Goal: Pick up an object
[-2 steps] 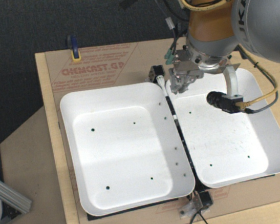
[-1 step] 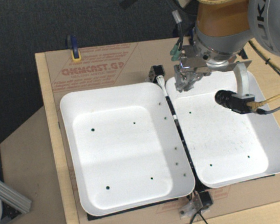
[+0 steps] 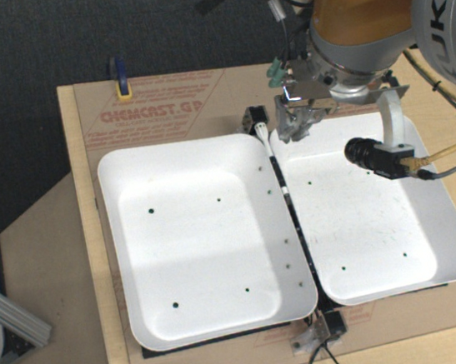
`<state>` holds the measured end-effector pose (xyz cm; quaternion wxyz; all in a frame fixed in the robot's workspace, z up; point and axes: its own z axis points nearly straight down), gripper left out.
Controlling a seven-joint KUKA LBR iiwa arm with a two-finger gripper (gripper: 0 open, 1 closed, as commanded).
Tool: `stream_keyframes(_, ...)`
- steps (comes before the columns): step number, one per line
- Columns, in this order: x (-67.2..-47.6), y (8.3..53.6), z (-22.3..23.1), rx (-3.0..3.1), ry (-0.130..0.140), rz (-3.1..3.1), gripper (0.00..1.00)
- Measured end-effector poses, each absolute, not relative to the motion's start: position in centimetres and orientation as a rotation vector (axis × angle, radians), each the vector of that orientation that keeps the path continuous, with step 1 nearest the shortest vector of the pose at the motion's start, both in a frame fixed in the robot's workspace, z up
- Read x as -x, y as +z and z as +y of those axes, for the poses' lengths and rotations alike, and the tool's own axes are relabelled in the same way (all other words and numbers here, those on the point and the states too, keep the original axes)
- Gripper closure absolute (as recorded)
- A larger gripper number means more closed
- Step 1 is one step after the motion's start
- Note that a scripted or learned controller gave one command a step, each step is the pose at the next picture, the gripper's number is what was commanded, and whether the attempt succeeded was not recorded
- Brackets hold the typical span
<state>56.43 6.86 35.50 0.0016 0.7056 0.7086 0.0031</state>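
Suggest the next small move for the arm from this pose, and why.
Probably lift straight up a little, then re-target. The gripper sits at the far left corner of the right bin, tight against the rim that borders the left bin. The bin floor in view around it is plain white with small dark dots, so closing here looks unlikely to catch anything.

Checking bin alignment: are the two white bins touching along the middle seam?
Cannot tell. In the camera view a dark strip runs between the left bin and the right bin, covering the seam, so neither contact nor a gap shows.
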Motion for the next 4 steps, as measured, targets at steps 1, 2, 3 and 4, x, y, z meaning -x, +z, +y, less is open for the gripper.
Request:
stream_keyframes(1,-55.8,35.4,-0.8,-2.229,-0.003,2.212,1.0)
stream_keyframes(2,-63.5,27.5,3.3,-2.22,-0.004,2.227,1.0)
stream_keyframes(3,-60.9,30.8,4.9,-2.218,0.004,2.224,1.0)
stream_keyframes(4,-58.6,31.4,4.9,-2.223,-0.002,2.223,1.0)
